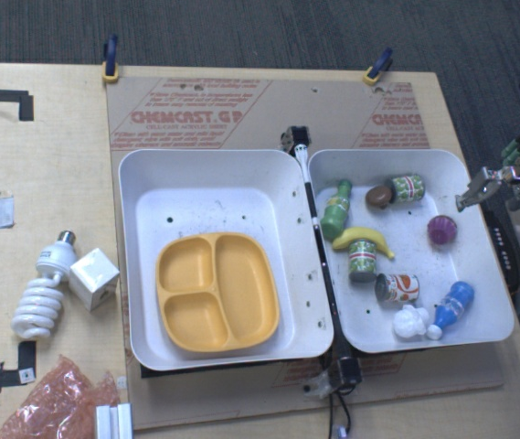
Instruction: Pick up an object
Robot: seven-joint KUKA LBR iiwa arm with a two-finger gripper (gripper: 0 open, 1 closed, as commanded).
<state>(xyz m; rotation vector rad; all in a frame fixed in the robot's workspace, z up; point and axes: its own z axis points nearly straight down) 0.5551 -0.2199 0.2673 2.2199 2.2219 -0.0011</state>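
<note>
The right bin [479, 273] holds several small items: a green bottle [336, 208], a yellow banana [362, 239], a brown lump [380, 196], a green-labelled can [409, 187], a purple ball [441, 230], a second small can [363, 261], a red-labelled can [397, 288], a white figure [412, 323] and a blue bottle [452, 304]. My gripper [477, 194] hangs at the right bin's upper right rim, above the rim and apart from every item. The purple ball lies closest to it, a little below and to its left.
The left bin [141, 245] holds a yellow divided plate [217, 291]. On the bench at the left lie a spiral light bulb [42, 286], a white cube [94, 278] and a red mesh bag [58, 401]. Two clamps [111, 58] grip the board's far edge.
</note>
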